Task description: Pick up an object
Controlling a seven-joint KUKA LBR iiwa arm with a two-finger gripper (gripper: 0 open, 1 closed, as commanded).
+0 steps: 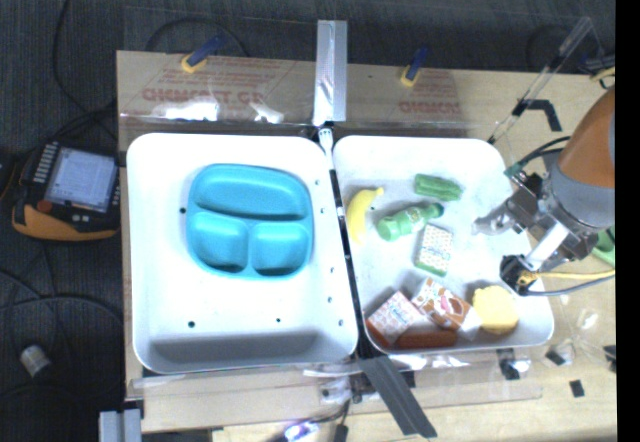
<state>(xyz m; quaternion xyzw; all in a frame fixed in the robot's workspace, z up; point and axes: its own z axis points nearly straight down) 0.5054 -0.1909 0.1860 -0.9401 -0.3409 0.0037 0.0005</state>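
Note:
The right bin holds several small items: a yellow banana, a green cylinder, a green bottle, a small patterned card box, a yellow block, two snack boxes and a brown item. My gripper hangs over the bin's right side, above and just left of its right wall. Its two fingers stand apart, open, with nothing between them. The yellow block lies just below it and the patterned box to its left.
The left bin holds a blue divided tray. A metal divider post stands behind the bins. Cables and a green piece lie at the right by the arm. A handheld pendant rests on the floor at the left.

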